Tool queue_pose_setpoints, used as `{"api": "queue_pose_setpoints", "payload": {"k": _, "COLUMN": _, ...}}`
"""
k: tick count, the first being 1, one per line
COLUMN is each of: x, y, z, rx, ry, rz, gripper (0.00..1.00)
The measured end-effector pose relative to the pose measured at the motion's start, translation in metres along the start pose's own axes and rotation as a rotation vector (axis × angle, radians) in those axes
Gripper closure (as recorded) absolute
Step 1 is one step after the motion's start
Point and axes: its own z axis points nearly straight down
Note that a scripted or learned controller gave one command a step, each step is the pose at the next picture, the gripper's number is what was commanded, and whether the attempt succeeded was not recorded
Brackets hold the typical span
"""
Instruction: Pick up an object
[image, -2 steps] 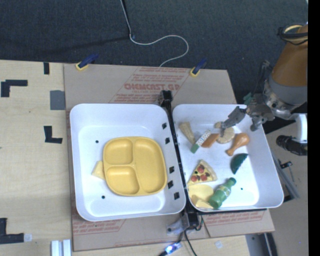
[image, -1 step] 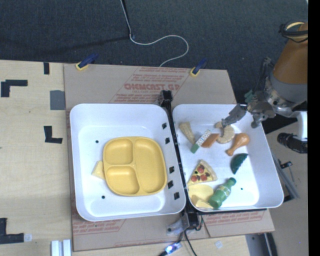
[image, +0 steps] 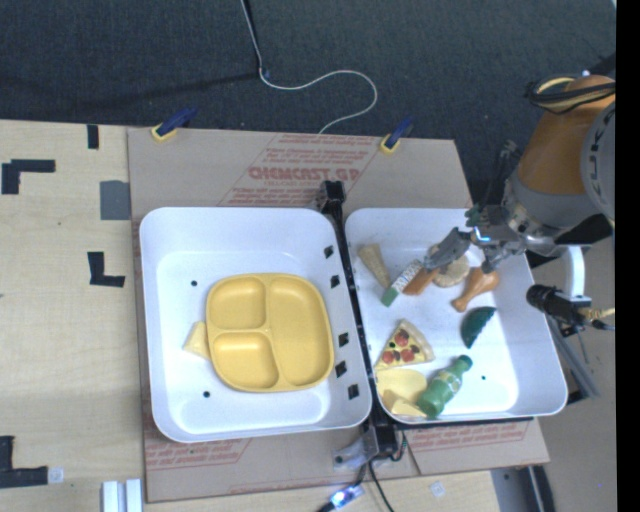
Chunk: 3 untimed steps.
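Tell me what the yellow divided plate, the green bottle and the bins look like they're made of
The yellow divided plate looks like molded plastic: one even color, rounded compartment ridges, a soft sheen. The green bottle seems to be smooth toy plastic, slightly glossy, though rubber is possible. The bins, left and right, look like thin white plastic with rounded corners and a matte to satin finish.

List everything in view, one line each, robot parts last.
Divided plate: 1, yellow, left bin.
Flat piece: 1, pale yellow, under the plate's left edge.
Pizza slice: 1, toy, right bin.
Bottle: 1, green, right bin's near side.
Cheese slices: pale yellow, beside the bottle.
Leaf-shaped piece: 1, dark green, right bin.
Drumstick-like toy: 1, orange.
Beige piece: 1, by the divider.
Bins: 2, white.
Cable: 1, white, far side.
Gripper: 1, grey, over the right bin.
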Motion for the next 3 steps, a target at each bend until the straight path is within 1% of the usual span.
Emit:
{"api": "queue_pose_setpoints", "payload": {"k": 1, "x": 0.003, "y": 0.003, "z": 0.044, "rx": -0.001, "ry": 0.000, "rz": -0.001, "gripper": 0.00}}
{"api": "queue_pose_setpoints", "payload": {"k": 2, "x": 0.001, "y": 0.007, "z": 0.081, "rx": -0.007, "ry": 0.003, "rz": 0.000, "gripper": 0.00}}
{"api": "queue_pose_setpoints", "payload": {"k": 3, "x": 0.000, "y": 0.011, "z": 0.078, "rx": -0.023, "ry": -0.002, "rz": 0.001, "gripper": 0.00}}
